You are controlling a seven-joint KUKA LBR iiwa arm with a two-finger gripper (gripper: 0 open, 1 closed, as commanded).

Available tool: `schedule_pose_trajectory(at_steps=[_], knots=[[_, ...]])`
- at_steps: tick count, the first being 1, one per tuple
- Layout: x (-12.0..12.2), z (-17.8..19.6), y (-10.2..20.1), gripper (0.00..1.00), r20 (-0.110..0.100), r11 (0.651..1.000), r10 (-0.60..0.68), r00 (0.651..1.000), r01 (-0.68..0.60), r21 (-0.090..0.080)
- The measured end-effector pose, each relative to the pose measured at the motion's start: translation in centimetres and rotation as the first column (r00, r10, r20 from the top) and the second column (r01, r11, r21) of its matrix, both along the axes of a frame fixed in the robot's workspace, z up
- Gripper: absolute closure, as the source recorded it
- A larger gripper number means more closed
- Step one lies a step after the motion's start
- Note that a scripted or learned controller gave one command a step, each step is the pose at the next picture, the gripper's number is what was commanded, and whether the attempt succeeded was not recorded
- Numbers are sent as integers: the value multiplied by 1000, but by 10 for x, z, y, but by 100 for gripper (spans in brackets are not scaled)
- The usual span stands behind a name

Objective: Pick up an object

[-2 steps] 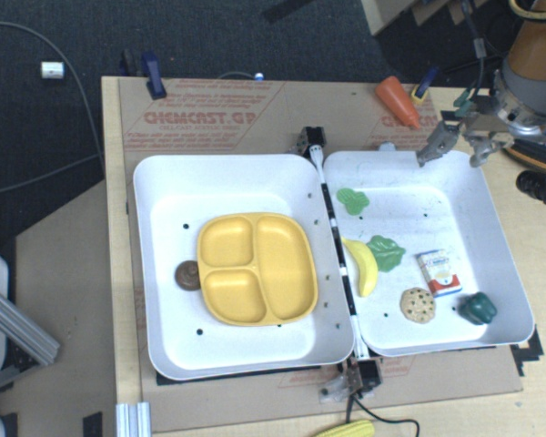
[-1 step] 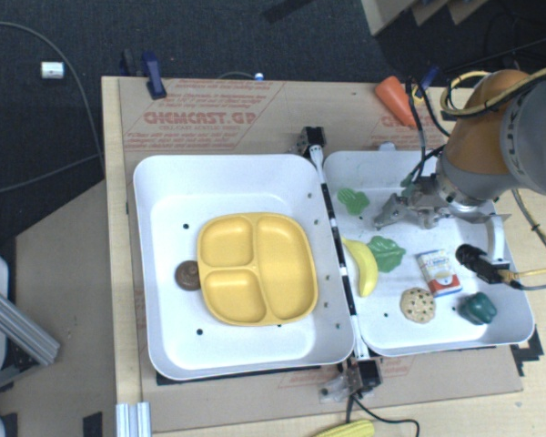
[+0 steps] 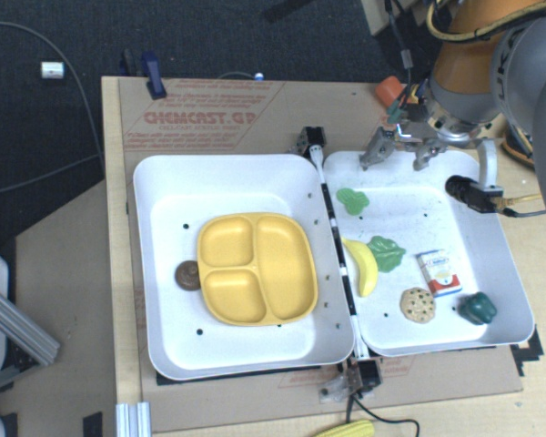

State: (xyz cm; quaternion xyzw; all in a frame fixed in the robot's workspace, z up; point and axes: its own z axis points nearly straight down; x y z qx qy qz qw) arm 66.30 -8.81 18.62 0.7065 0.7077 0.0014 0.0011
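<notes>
- Fingers (image 3: 400, 150) of the arm hung spread apart over the far rim of the right bin (image 3: 510, 285), with nothing between them.
- Candidates for picking all lay nearer in that bin: a green leaf piece (image 3: 352, 200) closest to the fingers, then a banana (image 3: 361, 266) touching a second green leaf (image 3: 385, 252), a small red-and-white packet (image 3: 439, 273), a cookie (image 3: 418, 305) and a dark green item (image 3: 477, 309).
- Left bin (image 3: 159, 271) held a yellow divided plate (image 3: 255, 269) with a brown disc (image 3: 188, 275) just beside it.
- Likely trouble: the leaf pieces looked flat and thin, so the fingers might close above them and come up with nothing; the banana lay against the wall between the bins, which could block one finger.
- Cardboard (image 3: 200, 112) on the table read "CHEMCAST", upside-down-slanted red print; the packet's label was too small to read.
</notes>
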Motion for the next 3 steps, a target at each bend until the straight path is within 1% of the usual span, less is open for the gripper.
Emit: schedule_pose_trajectory(at_steps=[1, 2, 3], knots=[[-73, -2, 31, 0, -6, 1000, -2, 1000, 2, 1], [-68, -4, -29, 0, -1, 1000, -3, 1000, 3, -3], [-115, -102, -24, 0, -4, 1000, -2, 1000, 2, 0]])
